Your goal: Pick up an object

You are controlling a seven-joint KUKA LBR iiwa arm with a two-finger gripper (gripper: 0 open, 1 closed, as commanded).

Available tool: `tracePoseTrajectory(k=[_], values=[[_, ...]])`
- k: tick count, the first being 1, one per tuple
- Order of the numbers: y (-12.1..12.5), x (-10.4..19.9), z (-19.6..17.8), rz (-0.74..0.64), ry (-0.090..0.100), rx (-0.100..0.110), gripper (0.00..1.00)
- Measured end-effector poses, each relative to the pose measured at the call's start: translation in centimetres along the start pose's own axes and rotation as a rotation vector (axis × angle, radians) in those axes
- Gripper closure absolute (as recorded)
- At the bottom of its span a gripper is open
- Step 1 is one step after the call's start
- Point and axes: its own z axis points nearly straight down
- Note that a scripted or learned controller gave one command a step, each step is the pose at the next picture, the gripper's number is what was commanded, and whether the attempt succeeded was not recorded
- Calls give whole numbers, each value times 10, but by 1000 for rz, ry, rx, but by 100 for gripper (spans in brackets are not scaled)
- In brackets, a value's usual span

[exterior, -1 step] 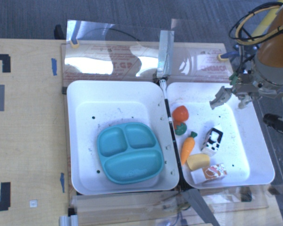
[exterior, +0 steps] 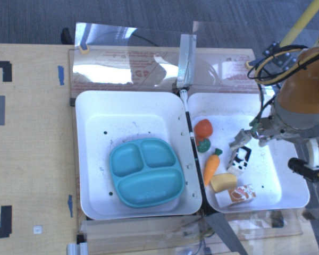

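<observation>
A light wooden bench (exterior: 26,158) was seen bearing two shallow white bins side by side, the left bin (exterior: 90,116) and the right bin (exterior: 292,193), their inner rims touching.

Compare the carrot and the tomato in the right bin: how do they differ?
The carrot is long, tapered and orange; the tomato is round and red-orange. The carrot lies nearer the bin's front, by the yellow block; the tomato sits farther back. Both have green tops and lie along the right bin's left wall.

Left bin (exterior: 90,110): white, holds a blue divided plate (exterior: 146,171).
Desk (exterior: 26,142): light wood, blue tape marks (exterior: 60,74).
Behind bins: clear plastic sheet (exterior: 127,57).
</observation>
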Motion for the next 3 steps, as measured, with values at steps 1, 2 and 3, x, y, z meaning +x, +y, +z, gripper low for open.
tracePoseTrajectory(k=[1,2,3], values=[[-10,-18,65,20,-3,-11,0],[-9,-19,55,23,-5,-15,100],[33,47,-25,151,-1,-10,100]])
